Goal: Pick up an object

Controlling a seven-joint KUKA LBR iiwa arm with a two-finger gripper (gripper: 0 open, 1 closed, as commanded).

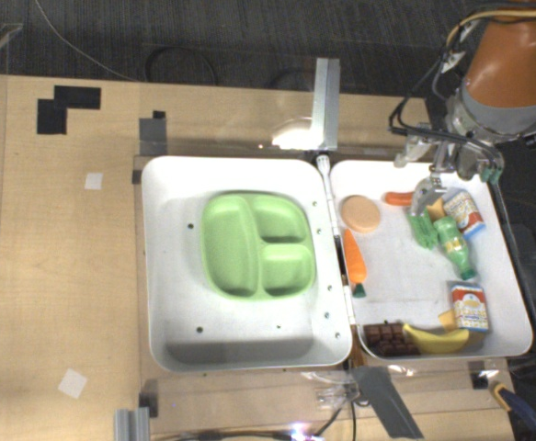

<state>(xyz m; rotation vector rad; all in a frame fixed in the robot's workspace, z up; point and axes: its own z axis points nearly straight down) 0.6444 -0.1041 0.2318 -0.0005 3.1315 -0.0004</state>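
We see the tool [430, 194] low over the green bottle [444, 239] in the right bin [518, 324], finger state indiscernible; we advise centring on the bottle, clear of the small carton [463, 211] beside it.

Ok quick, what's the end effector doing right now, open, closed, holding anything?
End effector: low over the right bin, at the green bottle and nearby packet; open or closed cannot be told, and no object is visibly held.

My arm [511, 58] is grey with an orange band. Both bins [171, 338] are white. At nine o'clock lies a light green tray [254, 244]; nearer me, an orange carrot [354, 258], yellow banana [438, 339], green bottle [453, 243] and brown chocolate [384, 338]. The worktop [56, 274] is pale wood.
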